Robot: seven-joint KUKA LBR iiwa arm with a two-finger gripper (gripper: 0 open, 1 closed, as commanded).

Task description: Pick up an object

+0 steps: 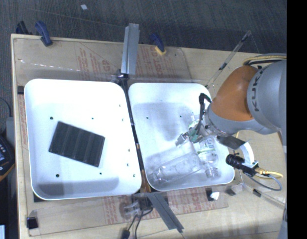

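One clear plastic bottle [180, 167] lies in the right bin [158, 96], toward the bench's front-right corner — jaws [193, 135] just above it, can't tell how open. It's slick, see-through and round, so it could squirt out.

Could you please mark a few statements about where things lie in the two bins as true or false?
1. A dark ribbed panel lies flat in the left bin. True.
2. A clear plastic bottle lies in the right bin. True.
3. The tool is over the left bin. False: it is over the right bin, near the bottle.
4. The bottle stands upright. False: it lies on its side.
5. The arm enters from the view's right. True.
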